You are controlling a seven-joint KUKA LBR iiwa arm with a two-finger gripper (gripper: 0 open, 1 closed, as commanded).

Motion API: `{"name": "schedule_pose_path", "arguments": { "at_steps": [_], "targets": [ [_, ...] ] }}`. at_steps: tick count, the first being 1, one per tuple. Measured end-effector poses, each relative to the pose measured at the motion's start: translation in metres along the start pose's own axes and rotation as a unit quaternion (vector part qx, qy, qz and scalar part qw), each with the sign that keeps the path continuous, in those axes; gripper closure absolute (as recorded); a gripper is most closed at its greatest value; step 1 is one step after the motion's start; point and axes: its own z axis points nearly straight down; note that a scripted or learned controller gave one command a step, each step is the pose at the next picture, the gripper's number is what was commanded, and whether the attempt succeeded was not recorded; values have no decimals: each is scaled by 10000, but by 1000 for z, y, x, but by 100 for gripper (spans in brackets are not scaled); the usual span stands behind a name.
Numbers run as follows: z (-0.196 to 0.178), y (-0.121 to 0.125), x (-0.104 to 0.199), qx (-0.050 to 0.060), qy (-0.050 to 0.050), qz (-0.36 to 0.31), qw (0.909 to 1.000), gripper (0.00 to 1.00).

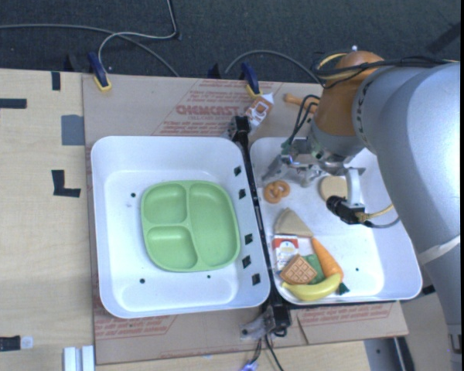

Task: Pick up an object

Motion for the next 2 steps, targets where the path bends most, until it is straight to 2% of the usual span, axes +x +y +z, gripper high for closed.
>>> {"name": "schedule_pose_path", "arguments": {
  "at_steps": [1,2],
  "targets": [
    [0,1,-9,-4,2,-4,10000,0],
    [-1,-27,-2,-5,-1,0,10000,0]
  ]
}}
